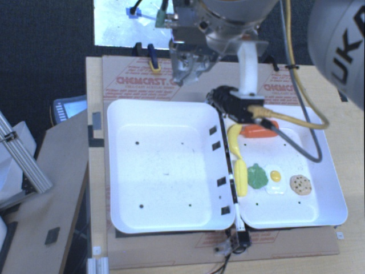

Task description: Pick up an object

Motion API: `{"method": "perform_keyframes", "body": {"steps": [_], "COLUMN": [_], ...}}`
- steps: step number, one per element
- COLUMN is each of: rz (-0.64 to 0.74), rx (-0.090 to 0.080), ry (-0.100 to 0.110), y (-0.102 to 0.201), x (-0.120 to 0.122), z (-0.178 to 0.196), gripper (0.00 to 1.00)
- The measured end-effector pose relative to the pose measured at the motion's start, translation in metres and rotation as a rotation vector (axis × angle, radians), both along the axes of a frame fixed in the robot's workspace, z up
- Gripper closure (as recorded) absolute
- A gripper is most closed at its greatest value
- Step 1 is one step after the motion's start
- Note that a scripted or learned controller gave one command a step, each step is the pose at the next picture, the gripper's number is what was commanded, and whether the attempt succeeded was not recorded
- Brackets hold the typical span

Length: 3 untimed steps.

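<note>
- The left white bin (114, 112) lies below the gripper in the view and reaches out to its left. Its back rim is near the gripper but not under it.
- A brown sheet with red print (137, 81) lies under both bins. The gripper hangs over its back strip.
- The gripper (191, 68) is raised above the bench, behind the line where the two bins meet. From this angle I cannot tell whether it is apart or together, and I see no object in it.
- A yellow banana (234, 142) lies below and a little right of the gripper, along the right bin's inner wall.
- A second yellow piece (241, 178) lies farther down from the gripper, just past the banana's lower end.
- An orange carrot (258, 132) lies right of the banana's top and is the closest of the bin's pieces to the gripper.
- A green broccoli piece (258, 177) lies just beside the lower yellow piece.
- A fried egg (275, 180) lies just right of the broccoli.
- A cookie (300, 184) lies farthest right, well apart from the gripper.
- The right white bin (337, 211) holds all six pieces, below and right of the gripper.
</note>
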<state>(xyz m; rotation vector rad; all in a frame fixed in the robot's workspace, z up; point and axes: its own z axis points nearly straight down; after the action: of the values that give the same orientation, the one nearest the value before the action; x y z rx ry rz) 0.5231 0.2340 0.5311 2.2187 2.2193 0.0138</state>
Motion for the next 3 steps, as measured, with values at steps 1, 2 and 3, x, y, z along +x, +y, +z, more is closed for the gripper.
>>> {"method": "perform_keyframes", "body": {"steps": [1,2,3], "rz": [0.005,0.001,0.001], "rx": [-0.002,-0.007,-0.003], "ry": [0.008,0.016,0.008], "y": [0.000,0.000,0.000], "x": [-0.033,-0.037,-0.037], "z": [-0.004,-0.090,-0.086], "gripper": [1.00,1.00,0.00]}}
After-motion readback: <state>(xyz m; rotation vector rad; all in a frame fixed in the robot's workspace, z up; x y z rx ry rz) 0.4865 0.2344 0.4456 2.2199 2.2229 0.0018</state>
